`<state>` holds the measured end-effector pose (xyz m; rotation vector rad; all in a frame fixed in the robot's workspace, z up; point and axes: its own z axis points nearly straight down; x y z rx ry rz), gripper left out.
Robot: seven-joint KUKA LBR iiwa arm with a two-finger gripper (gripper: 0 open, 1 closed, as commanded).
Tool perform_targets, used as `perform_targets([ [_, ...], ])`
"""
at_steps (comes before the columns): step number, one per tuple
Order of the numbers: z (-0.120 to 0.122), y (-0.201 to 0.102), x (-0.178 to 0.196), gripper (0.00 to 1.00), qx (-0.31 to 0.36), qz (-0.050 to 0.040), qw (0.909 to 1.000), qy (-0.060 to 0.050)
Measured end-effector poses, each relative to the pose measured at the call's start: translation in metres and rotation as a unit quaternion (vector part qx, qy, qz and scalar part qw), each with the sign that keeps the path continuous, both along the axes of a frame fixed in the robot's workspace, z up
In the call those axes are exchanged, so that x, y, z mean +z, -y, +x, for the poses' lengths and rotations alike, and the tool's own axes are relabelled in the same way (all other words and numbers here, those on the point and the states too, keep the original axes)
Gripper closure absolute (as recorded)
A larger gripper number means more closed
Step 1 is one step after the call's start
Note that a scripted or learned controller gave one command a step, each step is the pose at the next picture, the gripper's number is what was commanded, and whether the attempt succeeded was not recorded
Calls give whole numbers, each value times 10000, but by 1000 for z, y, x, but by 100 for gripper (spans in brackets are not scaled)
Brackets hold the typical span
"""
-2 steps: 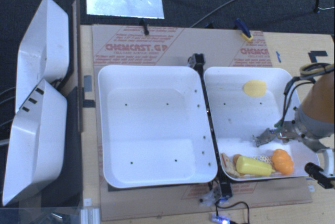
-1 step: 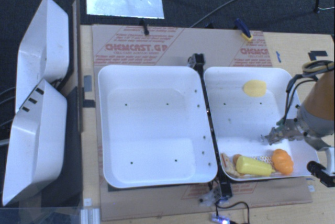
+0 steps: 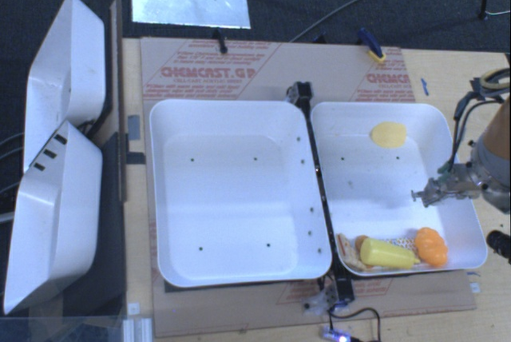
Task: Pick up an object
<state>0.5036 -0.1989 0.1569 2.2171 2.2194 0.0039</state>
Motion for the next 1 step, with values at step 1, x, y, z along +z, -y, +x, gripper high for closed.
perform_targets([
  [1, 5, -9, 51, 100, 4, 2, 10000, -2],
])
